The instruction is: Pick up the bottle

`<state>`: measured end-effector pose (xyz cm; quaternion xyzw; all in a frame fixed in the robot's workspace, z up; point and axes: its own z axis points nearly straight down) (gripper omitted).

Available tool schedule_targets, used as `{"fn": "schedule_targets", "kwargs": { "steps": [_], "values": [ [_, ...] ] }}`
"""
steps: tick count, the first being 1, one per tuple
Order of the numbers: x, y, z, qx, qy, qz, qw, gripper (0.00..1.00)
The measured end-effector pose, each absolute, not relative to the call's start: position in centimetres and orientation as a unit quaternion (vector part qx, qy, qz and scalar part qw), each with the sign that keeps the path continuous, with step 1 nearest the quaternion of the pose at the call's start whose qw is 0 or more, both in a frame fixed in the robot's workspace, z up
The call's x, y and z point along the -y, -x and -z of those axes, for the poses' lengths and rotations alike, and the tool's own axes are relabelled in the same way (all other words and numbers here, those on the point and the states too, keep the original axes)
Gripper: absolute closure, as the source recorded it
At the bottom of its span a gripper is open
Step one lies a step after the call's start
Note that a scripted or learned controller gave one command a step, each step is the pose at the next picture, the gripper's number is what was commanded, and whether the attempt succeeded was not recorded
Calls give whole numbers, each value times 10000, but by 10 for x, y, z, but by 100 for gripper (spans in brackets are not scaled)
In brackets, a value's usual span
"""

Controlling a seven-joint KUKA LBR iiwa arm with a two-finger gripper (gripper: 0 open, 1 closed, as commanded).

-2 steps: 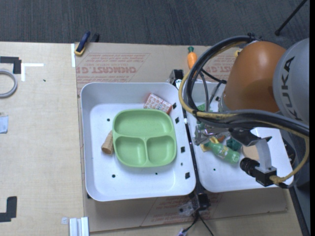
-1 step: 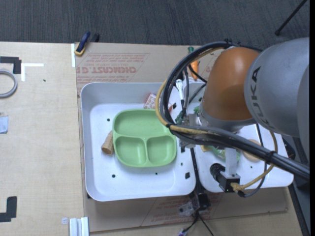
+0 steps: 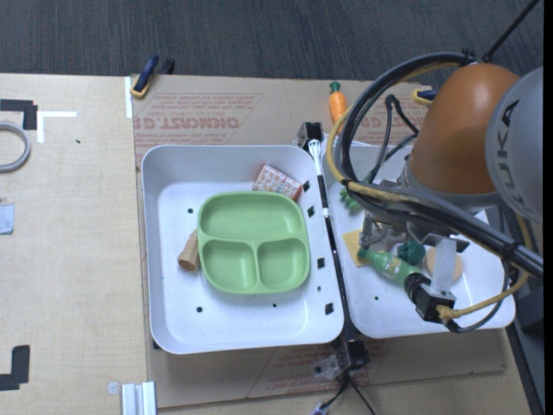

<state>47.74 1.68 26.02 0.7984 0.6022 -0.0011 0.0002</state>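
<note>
A green bottle [image 3: 387,263] lies on its side in the right bin [image 3: 380,314], slanting down to the right with a pale label near its lower end. My gripper [image 3: 384,236] hangs just above the bottle's upper end, mostly hidden under the orange band and the grey wrist. Whether it touches the bottle cannot be made out. The bottle appears to rest on the bin floor.
Beside the bottle are a yellow wedge [image 3: 352,243], a teal item [image 3: 412,252] and a green leafy piece [image 3: 350,200]. The left bin [image 3: 164,318] holds a green divided plate [image 3: 254,242], a cork-like piece [image 3: 188,252] and a red packet [image 3: 276,180]. Black and yellow cables [image 3: 471,305] loop over the right bin.
</note>
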Motion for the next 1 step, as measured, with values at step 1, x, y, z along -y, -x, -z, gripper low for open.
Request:
{"fn": "schedule_targets", "kwargs": {
  "steps": [1],
  "values": [
    [-45,-477,-254,-4877,-8730,13,2,100]
  ]
}}
